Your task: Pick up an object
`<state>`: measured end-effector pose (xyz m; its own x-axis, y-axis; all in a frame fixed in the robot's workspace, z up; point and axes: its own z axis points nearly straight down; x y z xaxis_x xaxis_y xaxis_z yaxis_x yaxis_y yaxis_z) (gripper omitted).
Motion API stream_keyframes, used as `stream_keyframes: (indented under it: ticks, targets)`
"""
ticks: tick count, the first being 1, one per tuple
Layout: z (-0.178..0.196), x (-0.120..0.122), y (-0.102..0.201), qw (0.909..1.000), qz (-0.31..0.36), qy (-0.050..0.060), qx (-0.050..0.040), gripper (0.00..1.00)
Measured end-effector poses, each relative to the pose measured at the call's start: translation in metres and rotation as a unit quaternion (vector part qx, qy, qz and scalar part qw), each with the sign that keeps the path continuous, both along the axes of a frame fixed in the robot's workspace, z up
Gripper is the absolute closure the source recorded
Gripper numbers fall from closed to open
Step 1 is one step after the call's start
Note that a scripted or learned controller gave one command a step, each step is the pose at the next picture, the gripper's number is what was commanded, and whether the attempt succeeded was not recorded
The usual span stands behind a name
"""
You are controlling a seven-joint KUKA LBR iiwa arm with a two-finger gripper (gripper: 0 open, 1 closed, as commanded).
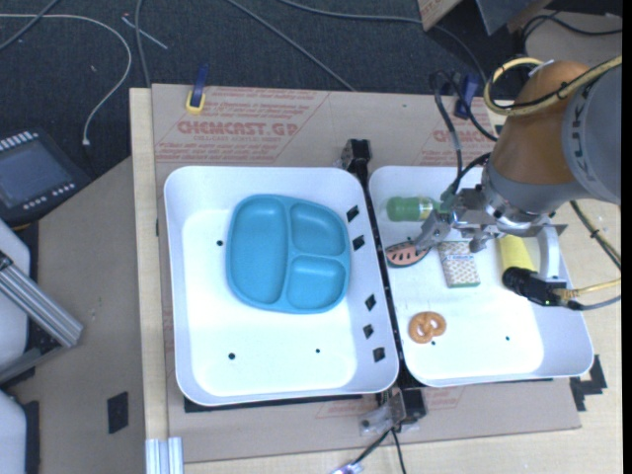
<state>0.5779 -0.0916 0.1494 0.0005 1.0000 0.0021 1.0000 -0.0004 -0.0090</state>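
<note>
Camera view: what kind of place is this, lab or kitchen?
Likely a robot lab bench: an arm over two white bins, loose cables on dark carpet, and cardboard under the bins.

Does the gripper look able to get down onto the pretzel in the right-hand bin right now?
Probably yes. The small brown pretzel lies alone on bare floor of the right white bin, apart from the speckled sponge block and yellow object. The gripper hovers nearby; nothing sits over the pretzel.
</note>
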Motion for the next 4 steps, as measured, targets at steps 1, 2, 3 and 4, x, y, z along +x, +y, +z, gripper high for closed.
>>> stream_keyframes:
  ticks: [1, 2, 3, 4]
  targets:
    - [-0.057, -0.005, -0.004, 1.0000, 0.000, -0.005, -0.0010, 0.00]
    - [-0.042, -0.003, -0.005, 1.0000, 0.000, -0.009, -0.0021, 1.00]
    - [0.018, 0.006, -0.011, 1.0000, 0.001, -0.008, -0.0016, 1.00]
    - [0.077, 0.005, -0.020, 1.0000, 0.000, -0.007, -0.0016, 1.00]
